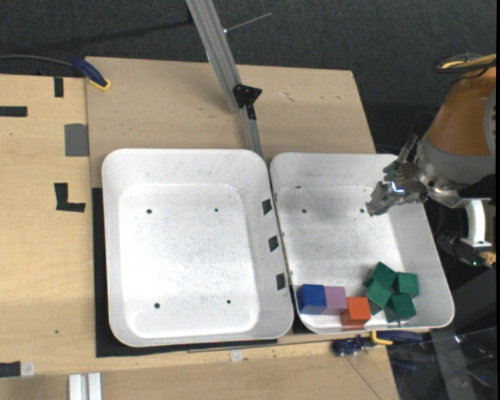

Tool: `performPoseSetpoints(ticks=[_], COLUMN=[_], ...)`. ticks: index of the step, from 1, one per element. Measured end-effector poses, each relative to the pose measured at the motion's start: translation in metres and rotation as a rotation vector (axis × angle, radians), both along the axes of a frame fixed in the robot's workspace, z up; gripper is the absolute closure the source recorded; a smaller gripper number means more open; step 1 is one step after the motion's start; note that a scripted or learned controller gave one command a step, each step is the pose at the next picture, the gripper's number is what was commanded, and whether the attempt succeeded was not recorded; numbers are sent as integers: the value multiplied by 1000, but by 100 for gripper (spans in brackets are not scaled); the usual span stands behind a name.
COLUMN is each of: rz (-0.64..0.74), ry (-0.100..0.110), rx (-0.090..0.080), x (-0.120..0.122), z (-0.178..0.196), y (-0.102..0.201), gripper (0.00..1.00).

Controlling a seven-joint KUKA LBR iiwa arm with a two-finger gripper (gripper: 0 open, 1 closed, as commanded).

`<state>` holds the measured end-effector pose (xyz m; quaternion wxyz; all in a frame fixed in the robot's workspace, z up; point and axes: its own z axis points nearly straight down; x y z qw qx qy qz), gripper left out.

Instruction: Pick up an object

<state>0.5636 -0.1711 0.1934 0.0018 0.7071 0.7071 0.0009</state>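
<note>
Several small blocks lie in the near corner of the right bin: a blue block, a lilac block, an orange block and a cluster of green blocks. My gripper hangs over the bin's far right part, well away from the blocks, fingers pointing down-left and slightly parted. Nothing sits between the fingers.
The left bin lies beside the right one, joined by dark clips. A slanted metal pole rises from behind the bins. The arm's orange band is at the right edge. A blue clamp sits at the bench's front edge.
</note>
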Motion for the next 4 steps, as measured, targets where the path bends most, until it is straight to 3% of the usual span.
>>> performPoseSetpoints(ticks=[1,2,4], rz=[2,2,7], ry=[-2,1,6], rx=[-1,0,2], x=[3,4,27], z=[64,96,76], y=[1,1,111], gripper=[100,100,100])
